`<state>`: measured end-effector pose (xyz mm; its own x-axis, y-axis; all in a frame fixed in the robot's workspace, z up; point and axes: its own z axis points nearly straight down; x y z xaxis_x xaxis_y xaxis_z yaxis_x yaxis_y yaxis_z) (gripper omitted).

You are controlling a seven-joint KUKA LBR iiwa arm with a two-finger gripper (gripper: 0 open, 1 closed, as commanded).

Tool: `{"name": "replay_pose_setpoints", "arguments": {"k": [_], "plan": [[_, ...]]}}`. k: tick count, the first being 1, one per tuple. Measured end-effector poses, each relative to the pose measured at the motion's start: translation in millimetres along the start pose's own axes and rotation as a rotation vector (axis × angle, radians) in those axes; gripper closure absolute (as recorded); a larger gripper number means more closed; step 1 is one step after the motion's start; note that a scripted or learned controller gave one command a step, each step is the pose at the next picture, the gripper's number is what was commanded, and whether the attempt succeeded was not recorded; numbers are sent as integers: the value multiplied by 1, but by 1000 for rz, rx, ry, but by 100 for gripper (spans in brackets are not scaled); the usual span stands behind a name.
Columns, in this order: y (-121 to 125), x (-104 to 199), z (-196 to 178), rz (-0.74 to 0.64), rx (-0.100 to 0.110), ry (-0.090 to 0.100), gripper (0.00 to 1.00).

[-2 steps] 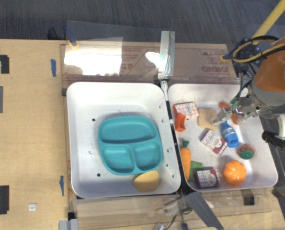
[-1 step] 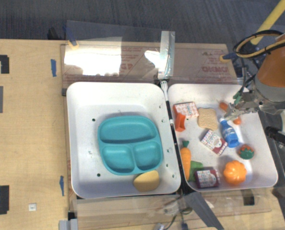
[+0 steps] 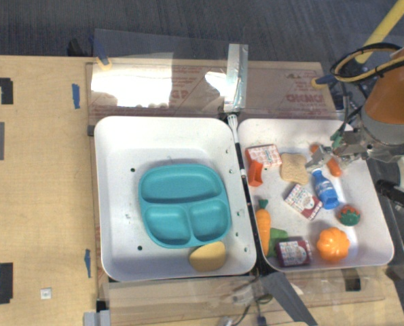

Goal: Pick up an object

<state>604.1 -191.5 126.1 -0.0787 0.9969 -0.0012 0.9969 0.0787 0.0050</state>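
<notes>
Toys crowd the right bin (image 3: 381, 250) (teal tray (image 3: 183, 205) in the left bin (image 3: 113, 182)).

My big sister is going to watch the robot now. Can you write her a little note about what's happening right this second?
Pincer: over the top part of the right bin, next to the blue bottle. I can't tell if it is open or shut, and nothing shows between its fingers.

Right bin: blue bottle, orange pumpkin, carrot, cracker, small boxes and a jar.

Left bin: teal divided tray, with a yellow lump touching its bottom edge.

Done: nothing picked up yet.

Left: grab one thing and lift it.
</notes>
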Motion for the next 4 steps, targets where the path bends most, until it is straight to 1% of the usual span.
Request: {"name": "replay_pose_setpoints", "arguments": {"k": [1, 2, 3, 4], "plan": [[2, -3, 30, -36, -11, 2, 0], [-36, 27, 32, -210, -15, -6, 0], [-35, 27, 21, -209, -18, -5, 100], [22, 99, -83, -231, -8, 0, 100]]}}
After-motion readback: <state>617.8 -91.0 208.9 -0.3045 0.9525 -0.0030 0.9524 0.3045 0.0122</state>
